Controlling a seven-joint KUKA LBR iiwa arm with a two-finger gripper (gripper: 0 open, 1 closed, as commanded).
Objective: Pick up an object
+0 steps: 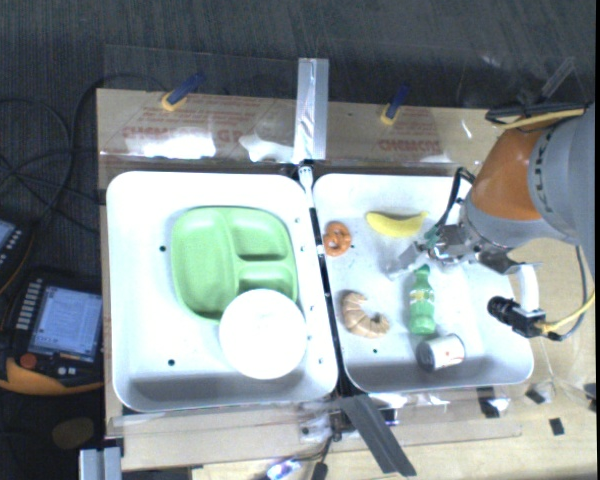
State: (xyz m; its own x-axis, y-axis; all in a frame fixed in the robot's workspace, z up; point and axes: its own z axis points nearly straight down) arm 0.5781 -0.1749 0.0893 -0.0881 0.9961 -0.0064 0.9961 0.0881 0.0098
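On the bench sit two shallow white bins, side by side and touching along a central divider. Left bin (pixel 130 268) holds two things: one green compartment tray (pixel 230 253) with several recesses, and one round white plate (pixel 263 333) that overlaps the tray's near right corner. Right bin (pixel 500 368) holds five small objects: one yellow banana (pixel 394 224) near the far wall, one orange doughnut (pixel 337 236) close to the divider, one tan croissant (pixel 362 313) toward the near side, one green bottle (pixel 421 303) lying roughly lengthwise in the middle, and one silver can (pixel 441 351) on its side just beyond the bottle's lower end. Each kind appears once. The grey arm with its orange band (pixel 505 183) reaches in from the right, and the gripper (pixel 420 253) hangs low over the right bin, between the banana and the top of the green bottle, very near the bottle's cap. Its metal fingers point toward the bin's middle; whether they are spread or closed cannot be told, and nothing is visibly held between them. Every object lies on the bin floor.
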